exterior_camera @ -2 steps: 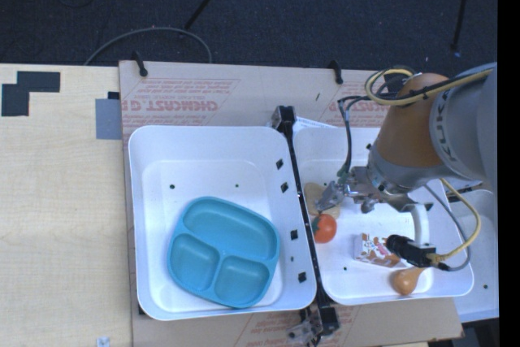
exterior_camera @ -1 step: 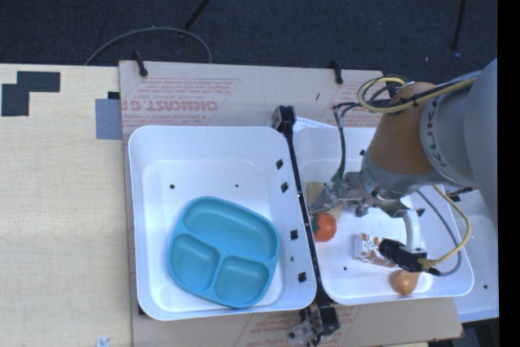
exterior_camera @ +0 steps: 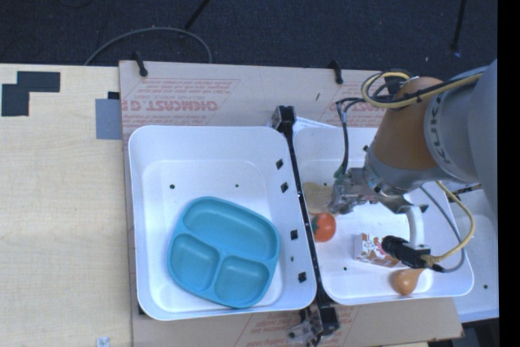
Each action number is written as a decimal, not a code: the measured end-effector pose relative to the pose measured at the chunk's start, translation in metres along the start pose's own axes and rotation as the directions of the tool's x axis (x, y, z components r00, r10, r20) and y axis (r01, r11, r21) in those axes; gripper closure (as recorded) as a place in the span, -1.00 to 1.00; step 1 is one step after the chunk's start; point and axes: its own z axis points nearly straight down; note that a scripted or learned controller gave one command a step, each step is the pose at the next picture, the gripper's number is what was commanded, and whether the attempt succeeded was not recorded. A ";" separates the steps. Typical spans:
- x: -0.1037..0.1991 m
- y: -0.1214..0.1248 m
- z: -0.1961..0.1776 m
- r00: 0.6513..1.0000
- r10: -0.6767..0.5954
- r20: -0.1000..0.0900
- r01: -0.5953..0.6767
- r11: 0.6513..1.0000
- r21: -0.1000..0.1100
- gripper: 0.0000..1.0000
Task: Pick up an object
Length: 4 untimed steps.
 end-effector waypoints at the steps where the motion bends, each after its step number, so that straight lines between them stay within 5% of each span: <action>1: 0.006 0.002 -0.043 1.000 -0.005 0.003 0.005 1.000 0.002 1.00; 3: 0.009 -0.006 -0.123 1.000 -0.005 0.003 0.005 1.000 0.001 1.00; 4: 0.065 0.003 -0.131 1.000 -0.008 0.002 0.008 1.000 0.004 1.00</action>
